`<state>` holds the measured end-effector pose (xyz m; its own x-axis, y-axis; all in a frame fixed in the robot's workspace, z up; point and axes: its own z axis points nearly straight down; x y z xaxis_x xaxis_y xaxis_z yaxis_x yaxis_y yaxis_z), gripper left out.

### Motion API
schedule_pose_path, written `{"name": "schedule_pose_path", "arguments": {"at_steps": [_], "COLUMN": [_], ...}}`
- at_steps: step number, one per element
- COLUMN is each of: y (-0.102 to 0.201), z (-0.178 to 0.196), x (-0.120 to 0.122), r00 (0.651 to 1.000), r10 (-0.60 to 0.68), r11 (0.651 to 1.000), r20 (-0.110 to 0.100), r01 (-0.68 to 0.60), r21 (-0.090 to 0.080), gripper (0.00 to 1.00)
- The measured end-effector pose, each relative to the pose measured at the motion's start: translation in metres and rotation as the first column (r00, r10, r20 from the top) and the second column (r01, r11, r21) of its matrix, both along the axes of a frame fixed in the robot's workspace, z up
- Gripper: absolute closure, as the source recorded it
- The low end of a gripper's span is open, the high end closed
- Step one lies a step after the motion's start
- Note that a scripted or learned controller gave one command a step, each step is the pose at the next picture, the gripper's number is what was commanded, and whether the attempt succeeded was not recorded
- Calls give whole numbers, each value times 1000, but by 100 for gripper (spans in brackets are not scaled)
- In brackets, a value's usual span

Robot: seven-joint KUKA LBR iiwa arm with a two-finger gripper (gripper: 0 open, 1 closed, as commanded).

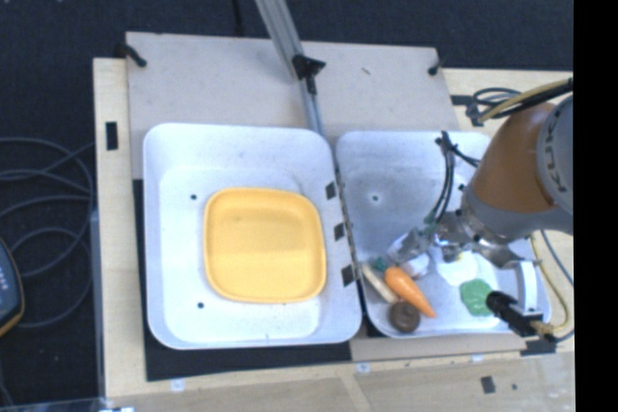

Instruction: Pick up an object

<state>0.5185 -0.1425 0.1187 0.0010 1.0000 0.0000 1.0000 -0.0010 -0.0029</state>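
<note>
The grey arm with its orange band is reaching in from the right over the right-hand white bin (386,169), a shallow tray with rounded corners and a dull, scuffed floor. The gripper (417,251) is hanging low near the bin's middle, just above a cluster of small things; whether its jaws are open or closed, I cannot tell, and nothing is visibly sitting between them. Just below it, a tapered orange toy carrot (408,291) is lying at a slant, touching a pale stick-like piece (373,279) on its left. A small round brown object (405,316) is resting beside the carrot's tip. A lumpy green object (475,295) is lying further right. In the left bin (164,207), a smooth square yellow plate (265,244) with rounded corners is lying flat.
</note>
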Motion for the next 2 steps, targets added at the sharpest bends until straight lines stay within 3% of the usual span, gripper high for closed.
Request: {"name": "schedule_pose_path", "arguments": {"at_steps": [1,2], "y": [-1,-1], "z": [-17,-6], "x": [1,2], "r00": [1000,1000], "r10": [0,-1], "r11": [1000,1000], "r20": [6,9], "r01": [0,1], "r21": [-2,-1], "gripper": [0,100]}}
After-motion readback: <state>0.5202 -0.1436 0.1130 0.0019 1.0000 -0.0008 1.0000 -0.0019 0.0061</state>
